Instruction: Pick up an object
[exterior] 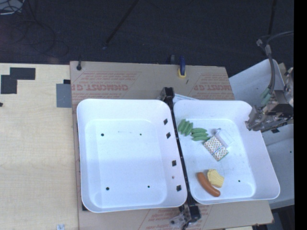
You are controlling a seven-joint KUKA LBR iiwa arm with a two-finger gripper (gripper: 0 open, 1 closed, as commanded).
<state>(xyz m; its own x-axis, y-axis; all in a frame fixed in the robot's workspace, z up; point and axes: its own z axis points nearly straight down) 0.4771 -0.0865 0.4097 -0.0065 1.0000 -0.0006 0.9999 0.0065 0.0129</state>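
Camera view: smooth orange sausage (208,184) touching bumpy yellow corn (216,178).

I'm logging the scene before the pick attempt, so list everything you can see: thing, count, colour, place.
green pea pods: two, green, right bin, upper left part
patterned packet: one, white with coloured specks, right bin centre
corn piece: one, yellow, right bin, lower part
sausage: one, orange, touching the corn's lower left
left bin: one, white
right bin: one, white
cardboard sheet: one, brown, under both bins
blue clamp: one, cardboard's far edge
gripper: one, grey, over right bin's right rim
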